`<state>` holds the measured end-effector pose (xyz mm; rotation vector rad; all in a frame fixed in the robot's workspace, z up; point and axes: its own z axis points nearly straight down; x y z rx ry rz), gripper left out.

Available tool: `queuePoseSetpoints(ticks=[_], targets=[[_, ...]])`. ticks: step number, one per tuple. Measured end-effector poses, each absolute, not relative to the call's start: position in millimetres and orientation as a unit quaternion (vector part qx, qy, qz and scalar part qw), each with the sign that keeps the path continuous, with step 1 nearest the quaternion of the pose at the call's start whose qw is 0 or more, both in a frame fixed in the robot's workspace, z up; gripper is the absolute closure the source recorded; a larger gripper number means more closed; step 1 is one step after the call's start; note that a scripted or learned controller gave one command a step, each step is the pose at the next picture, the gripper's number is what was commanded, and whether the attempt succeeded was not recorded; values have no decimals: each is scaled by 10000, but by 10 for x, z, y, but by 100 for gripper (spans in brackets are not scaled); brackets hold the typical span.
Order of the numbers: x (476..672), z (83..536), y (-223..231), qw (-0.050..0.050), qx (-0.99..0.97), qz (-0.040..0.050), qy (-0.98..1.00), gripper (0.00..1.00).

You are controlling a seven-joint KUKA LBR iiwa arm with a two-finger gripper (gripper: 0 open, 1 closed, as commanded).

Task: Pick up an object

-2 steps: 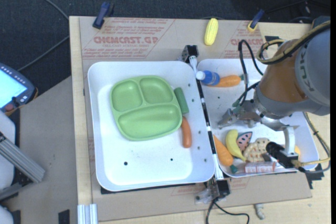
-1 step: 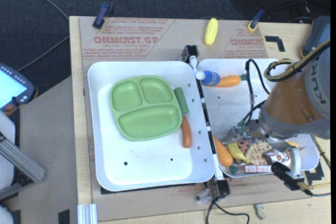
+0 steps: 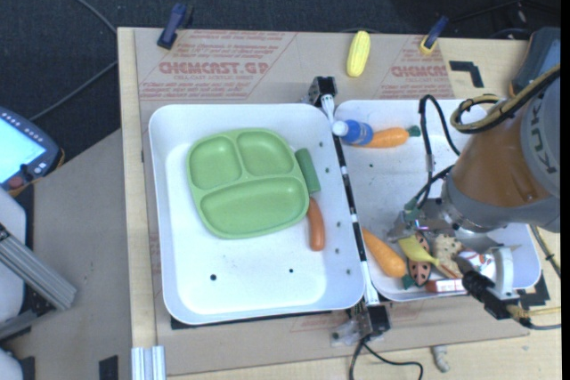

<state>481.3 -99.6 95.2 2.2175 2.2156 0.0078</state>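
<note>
Two shallow white bins are shown side by side on the worktop [image 3: 223, 58]. In the left bin [image 3: 178, 280], a green divided tray [image 3: 245, 182] is seen, with a dark green block [image 3: 308, 170] at its 3 o'clock edge and an orange sausage-like piece [image 3: 316, 225] at its 4 o'clock. In the right bin [image 3: 392, 182], a blue-and-white item [image 3: 354, 133] touching a carrot [image 3: 387, 138] is placed at 11 o'clock, and a heap of toy food [image 3: 419, 258], led by a larger orange piece [image 3: 383, 252], is gathered at 6 o'clock. The gripper [image 3: 426, 231] is lowered over that heap; whether the jaws are spread or pressed together cannot be told, since they are masked by the wrist and clutter. The step in hand is judged to be the descent for a grasp. For the next move, a closing on a single piece and a straight lift are called for. A yellow corn cob [image 3: 358, 53] is left outside, at the worktop's 12 o'clock.
</note>
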Motion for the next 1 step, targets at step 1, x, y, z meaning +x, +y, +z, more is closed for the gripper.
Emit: queuePoseSetpoints(ticks=[1], targets=[[4795,1847,-74,-3,7062,7,7080,100]])
